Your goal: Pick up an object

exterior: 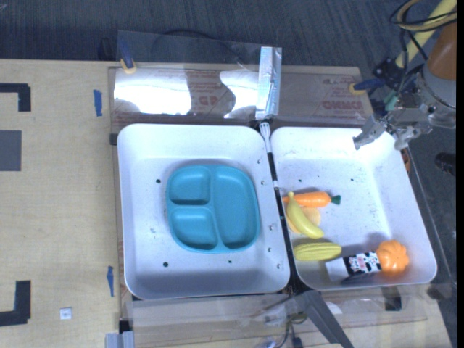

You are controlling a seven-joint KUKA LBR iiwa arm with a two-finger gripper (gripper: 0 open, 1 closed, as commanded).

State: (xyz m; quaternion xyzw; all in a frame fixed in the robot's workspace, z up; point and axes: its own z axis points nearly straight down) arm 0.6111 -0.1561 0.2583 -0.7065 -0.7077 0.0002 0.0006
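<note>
The right bin (341,158) holds several toys along its near and left side: a carrot (313,199), a banana (303,220), a yellow corn cob (317,251), a black-and-white carton (361,264) and an orange pumpkin (392,257). My gripper (382,141) hangs over the far right corner of that bin, well above and behind the toys. Its fingers (363,138) are spread apart, so it is open with nothing between them.
A blue divided plate (214,206) lies in the left bin (141,158). A shiny clear panel (188,89) stands behind the bins. Yellow and black cables (423,9) loop near the arm at the top right. The wooden bench (51,194) stretches left.
</note>
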